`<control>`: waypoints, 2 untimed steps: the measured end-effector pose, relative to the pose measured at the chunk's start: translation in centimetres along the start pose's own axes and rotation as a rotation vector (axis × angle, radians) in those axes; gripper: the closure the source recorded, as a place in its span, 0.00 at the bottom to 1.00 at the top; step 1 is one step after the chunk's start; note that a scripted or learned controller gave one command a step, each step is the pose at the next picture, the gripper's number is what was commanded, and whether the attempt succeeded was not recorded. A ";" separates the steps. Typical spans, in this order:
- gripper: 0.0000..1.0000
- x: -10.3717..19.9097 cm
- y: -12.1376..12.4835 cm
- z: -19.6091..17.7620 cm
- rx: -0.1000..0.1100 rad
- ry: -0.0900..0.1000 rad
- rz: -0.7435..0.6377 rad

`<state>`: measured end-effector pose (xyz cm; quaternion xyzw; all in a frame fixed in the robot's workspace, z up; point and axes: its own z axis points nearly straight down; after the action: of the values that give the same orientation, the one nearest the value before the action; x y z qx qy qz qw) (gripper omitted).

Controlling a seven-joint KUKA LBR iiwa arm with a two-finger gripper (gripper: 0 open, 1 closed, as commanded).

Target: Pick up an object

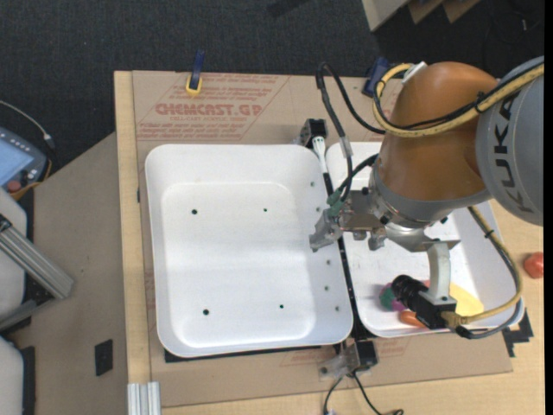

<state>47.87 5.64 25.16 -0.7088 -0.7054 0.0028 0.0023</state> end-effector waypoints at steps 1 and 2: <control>0.00 -3.4 0.1 -5.4 -0.013 0.000 -0.001; 0.00 -4.8 0.0 -3.1 -0.004 0.001 -0.003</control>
<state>47.92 0.88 28.27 -0.7078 -0.7064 0.0012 0.0014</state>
